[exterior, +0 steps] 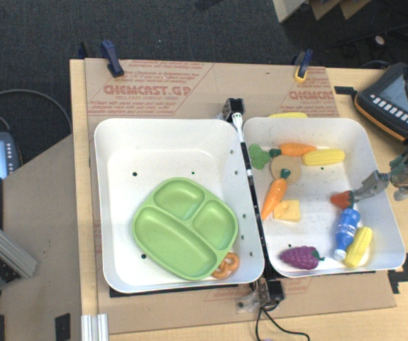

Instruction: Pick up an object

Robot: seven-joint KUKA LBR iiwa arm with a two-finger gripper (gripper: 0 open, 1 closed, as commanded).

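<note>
Lying in the right bin (374,148) are two carrots (274,197), two corn cobs (323,157), one grape bunch (300,257), one cheese wedge (287,211) and one bottle (345,231) — the gripper (365,187) is reached in from the right, low beside a red piece (340,199); whether its jaws are parted cannot be told.

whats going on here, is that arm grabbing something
A grey robot arm reaches in from the right, its gripper low over the right white bin, beside a small red toy. Nothing is visibly held. That bin holds toy food: two orange carrots, two yellow corn cobs, a purple grape bunch, a yellow cheese wedge and a blue bottle. The left white bin holds a green divided plate and a pretzel.
</note>
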